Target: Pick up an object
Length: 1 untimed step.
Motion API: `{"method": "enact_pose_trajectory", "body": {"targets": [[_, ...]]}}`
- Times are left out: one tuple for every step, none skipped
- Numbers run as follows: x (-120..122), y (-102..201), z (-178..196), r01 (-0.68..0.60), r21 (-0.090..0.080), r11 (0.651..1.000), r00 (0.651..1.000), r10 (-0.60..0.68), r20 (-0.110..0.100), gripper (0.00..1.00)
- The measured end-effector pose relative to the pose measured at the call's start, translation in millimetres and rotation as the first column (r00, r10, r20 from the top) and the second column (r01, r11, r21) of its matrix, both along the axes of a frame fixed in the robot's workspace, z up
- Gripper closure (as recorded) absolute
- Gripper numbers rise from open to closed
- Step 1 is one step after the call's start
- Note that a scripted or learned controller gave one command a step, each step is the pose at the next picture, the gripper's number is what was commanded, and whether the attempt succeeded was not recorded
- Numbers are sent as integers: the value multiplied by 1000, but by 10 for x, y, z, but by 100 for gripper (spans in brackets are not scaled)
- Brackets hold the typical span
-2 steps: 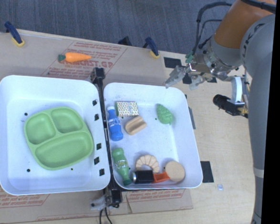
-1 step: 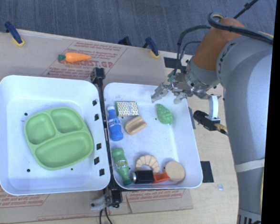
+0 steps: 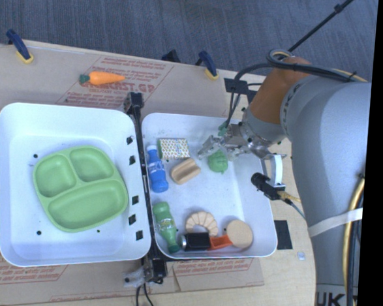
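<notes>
Over the right-hand bin point(image 3: 264, 236) the gripper point(image 3: 219, 144) hangs low, and directly beneath its tip sits a small green object point(image 3: 217, 162), touching or very nearly touching the metal. Whether the fingers are spread or closed I cannot tell; the linkage blurs together at this slant, and nothing is clearly seated between them, so I would not call this a hold yet. To do this step well, the tip wants to be centred over the green piece before closing, because it looks small and rounded and could squirt sideways out of an off-centre pinch. Just beside the tip, toward the bin divider, lie a tan block point(image 3: 185, 171) and a patterned cube point(image 3: 173, 147), near enough that a drifting approach could nudge them. Further from the tip, along the divider, a blue bottle point(image 3: 155, 171) and a green bottle point(image 3: 164, 222) rest well apart from the action. A straight descent, a firm close, then a slow vertical lift looks like the safest line.
</notes>
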<state>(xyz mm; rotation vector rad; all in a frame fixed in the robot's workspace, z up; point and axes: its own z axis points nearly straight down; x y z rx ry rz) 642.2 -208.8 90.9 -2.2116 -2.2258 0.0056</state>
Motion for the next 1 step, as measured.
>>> {"method": "enact_pose_trajectory", "body": {"targets": [[7, 7, 108, -4, 0, 1000, 1000, 4, -1, 100]]}}
